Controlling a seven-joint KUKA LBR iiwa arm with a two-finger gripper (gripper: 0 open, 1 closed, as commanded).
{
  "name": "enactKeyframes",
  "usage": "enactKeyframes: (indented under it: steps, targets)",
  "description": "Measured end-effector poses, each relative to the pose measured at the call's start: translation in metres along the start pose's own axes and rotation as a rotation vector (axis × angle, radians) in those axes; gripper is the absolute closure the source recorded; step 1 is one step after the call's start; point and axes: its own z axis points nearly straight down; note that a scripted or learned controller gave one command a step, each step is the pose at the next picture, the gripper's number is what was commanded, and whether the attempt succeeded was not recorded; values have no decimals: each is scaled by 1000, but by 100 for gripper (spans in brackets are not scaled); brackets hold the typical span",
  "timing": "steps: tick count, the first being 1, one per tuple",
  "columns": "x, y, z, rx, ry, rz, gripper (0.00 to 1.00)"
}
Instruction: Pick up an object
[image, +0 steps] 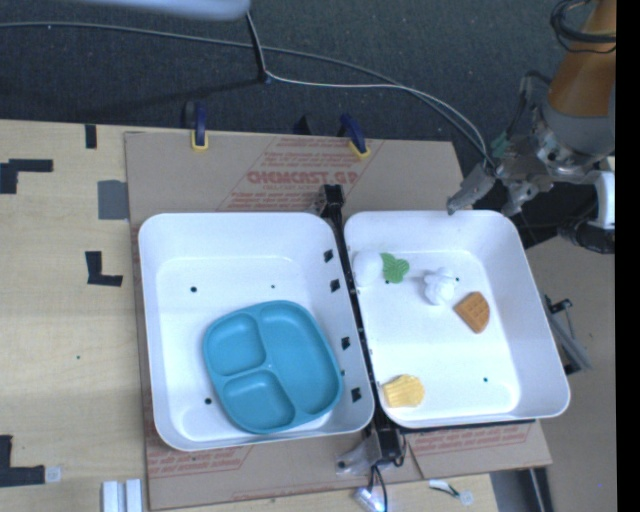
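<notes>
Right bin (500, 395) holds four small items: green piece (395, 268) near back left, white lump (438, 287) just right of it, orange-brown piece (473, 311) beside that, yellow waffle-like piece (403, 391) at front. Gripper (487, 197) hangs over the bin's back right rim, fingers apparently spread, nothing between them, though the view is blurry there. Left bin (165, 260) holds a blue divided plate (270, 366).

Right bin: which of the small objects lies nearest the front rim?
The yellow piece near the bin's front-left corner; the green, white and orange ones lie farther back.
</notes>
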Motion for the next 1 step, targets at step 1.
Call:
enactKeyframes:
  steps: [1]
  targets:
    - [-15, -16, 94, 8, 1, 2, 0]
